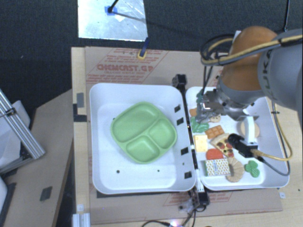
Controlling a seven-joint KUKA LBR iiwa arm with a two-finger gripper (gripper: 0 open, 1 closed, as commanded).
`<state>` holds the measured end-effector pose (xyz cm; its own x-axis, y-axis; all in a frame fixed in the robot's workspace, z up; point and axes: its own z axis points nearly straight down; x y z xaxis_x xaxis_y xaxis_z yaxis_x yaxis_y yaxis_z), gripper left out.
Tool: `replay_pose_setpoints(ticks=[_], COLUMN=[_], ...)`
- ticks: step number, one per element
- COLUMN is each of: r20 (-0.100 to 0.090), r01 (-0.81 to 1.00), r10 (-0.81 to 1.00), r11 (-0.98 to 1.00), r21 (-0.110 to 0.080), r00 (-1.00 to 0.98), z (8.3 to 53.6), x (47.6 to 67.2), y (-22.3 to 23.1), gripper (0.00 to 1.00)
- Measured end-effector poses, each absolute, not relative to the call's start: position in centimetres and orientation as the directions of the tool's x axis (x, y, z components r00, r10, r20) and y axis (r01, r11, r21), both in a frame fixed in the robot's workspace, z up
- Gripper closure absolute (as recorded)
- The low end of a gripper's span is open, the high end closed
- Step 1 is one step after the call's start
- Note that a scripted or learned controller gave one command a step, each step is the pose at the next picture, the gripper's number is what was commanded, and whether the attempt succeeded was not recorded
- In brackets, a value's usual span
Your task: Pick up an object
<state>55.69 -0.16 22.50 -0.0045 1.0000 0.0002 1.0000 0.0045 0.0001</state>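
Camera view puts the gripper low over the right bin, its grip unreadable, with a green leafy toy just below it toward frame bottom.

My arm reaches over the right bin, my gripper low at its left edge above a green leafy toy. Nearby lie a yellow cheese slice, pizza slice and shrimp. The left bin holds a green divided plate.
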Motion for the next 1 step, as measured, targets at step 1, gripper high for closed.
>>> replay_pose_setpoints(ticks=[1], r20=[0.000], r01=[1.000], r10=[1.000], r11=[0.003], r21=[0.002], r00=[-0.003], z=[22.10], x=[52.61], y=[4.34], gripper=[1.00])
